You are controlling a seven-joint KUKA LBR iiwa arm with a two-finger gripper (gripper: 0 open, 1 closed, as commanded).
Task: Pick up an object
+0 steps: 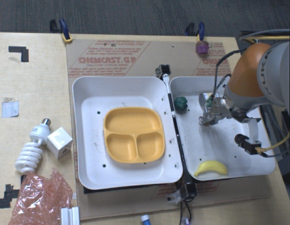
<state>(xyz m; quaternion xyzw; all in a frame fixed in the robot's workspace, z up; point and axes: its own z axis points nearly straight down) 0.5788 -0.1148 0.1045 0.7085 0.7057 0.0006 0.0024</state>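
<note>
In the right bin (257,168), a yellow banana (211,168) is seen lying crosswise by the near wall, below the claw (207,118). Whether the claw is open cannot be told.

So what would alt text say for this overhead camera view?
A grey robot arm's claw hangs over the right bin, which holds a banana and a green object. The left bin holds a yellow divided tray.

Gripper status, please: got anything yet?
Gripper low in right bin, nothing visibly held. Banana near front wall, green object at left. Nothing blocking.
</note>
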